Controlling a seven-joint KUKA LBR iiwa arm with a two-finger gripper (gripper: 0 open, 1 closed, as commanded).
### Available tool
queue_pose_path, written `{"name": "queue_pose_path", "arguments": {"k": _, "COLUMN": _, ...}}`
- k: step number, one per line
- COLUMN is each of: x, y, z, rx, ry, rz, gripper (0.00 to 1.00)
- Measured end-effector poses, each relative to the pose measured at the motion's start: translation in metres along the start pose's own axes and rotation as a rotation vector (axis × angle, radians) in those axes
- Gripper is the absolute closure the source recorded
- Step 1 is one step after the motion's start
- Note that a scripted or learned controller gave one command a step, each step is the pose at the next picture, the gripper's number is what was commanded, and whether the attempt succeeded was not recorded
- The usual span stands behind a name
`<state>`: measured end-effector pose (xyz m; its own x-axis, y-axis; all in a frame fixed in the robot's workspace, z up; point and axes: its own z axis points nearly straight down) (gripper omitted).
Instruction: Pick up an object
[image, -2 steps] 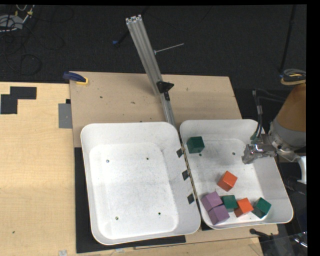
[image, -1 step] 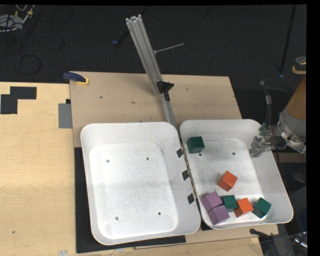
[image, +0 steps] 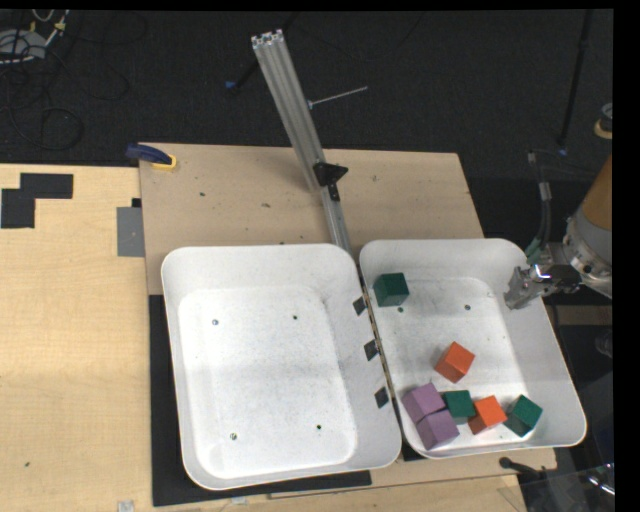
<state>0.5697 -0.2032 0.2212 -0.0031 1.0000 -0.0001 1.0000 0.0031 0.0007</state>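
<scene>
While I hang at the right edge of the view, the tabletop (image: 250, 200) spreads below me, pale wood, bearing two white bins side by side. The left bin (image: 265, 360) is the larger-looking one; the right bin (image: 480, 270) holds all the blocks, seven by my count. A slanted metal rail (image: 295, 110) rises from the seam between the bins toward the top of the view.

Of the blocks, two are purple (image: 428, 413), touching each other near the right bin's front-left corner. Three are green: one (image: 390, 289) alone near the bin's back-left, one (image: 459, 404) just beside the purple pair, one (image: 523, 413) toward the front-right corner. Two are orange: one (image: 455, 361) alone mid-bin, one (image: 488, 412) between the two front green blocks.

My jaws (image: 522, 287) sit over the right bin's back-right rim, well apart from every block. I cannot tell how far they are parted, and I see nothing between them.
</scene>
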Motion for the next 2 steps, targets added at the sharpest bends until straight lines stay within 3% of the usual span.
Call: {"name": "queue_pose_path", "arguments": {"k": 2, "x": 0.102, "y": -0.021, "z": -0.008, "rx": 0.005, "ry": 0.003, "rz": -0.001, "gripper": 1.00}}
